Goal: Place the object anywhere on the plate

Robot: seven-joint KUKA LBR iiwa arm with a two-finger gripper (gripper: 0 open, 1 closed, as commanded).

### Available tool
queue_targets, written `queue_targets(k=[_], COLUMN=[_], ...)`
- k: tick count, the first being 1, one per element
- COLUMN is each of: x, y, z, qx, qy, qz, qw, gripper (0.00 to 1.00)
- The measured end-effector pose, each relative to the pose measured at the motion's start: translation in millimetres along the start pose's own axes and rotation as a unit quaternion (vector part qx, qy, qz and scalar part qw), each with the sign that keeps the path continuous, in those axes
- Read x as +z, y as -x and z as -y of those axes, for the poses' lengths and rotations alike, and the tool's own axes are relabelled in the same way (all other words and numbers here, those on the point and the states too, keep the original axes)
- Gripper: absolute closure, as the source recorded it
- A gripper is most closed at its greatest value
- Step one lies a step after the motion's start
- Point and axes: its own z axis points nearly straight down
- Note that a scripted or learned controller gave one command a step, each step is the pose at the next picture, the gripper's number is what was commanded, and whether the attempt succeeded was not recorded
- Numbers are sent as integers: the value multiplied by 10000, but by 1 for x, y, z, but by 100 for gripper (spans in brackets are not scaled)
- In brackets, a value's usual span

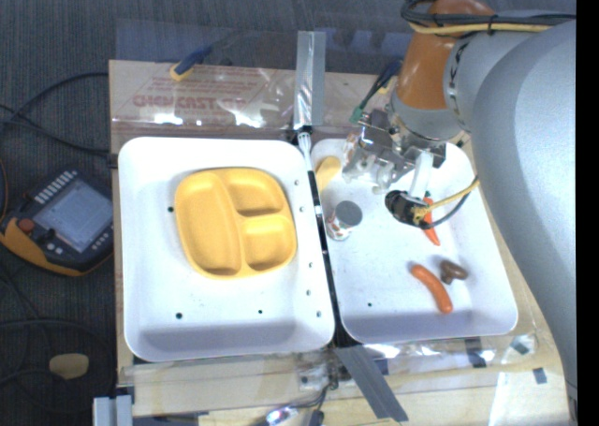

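A yellow divided plate [236, 220] lies in the middle of the left bin [154, 321]. In the right bin [393, 316], my gripper [368, 164] hangs low over the far left corner. A pale yellow object [328, 171] lies just left of it against the bin wall, partly hidden, and I cannot tell whether they touch. Just in front of the gripper lies a small grey disc [348, 215]. Nearer the front right are an orange sausage-like piece [432, 286] and a small brown piece [454, 271]. A small orange-red piece [431, 233] lies under the wrist cables.
The grey arm [524, 134] covers the right bin's far right side. A raised divider [318, 227] separates the bins. A handheld pendant [61, 218] sits on the floor to the left, off the bench. Clear plastic sheeting [215, 96] lies behind the left bin.
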Motion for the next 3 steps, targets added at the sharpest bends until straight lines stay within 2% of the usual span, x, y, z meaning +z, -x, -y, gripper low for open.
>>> queue_targets(k=[1, 3], x=[-3, -3], y=[-2, -2], z=[-4, -4], qx=[-7, -7], qy=[109, 109], qz=[-23, -23], qw=[9999, 9999], gripper=[0, 0])
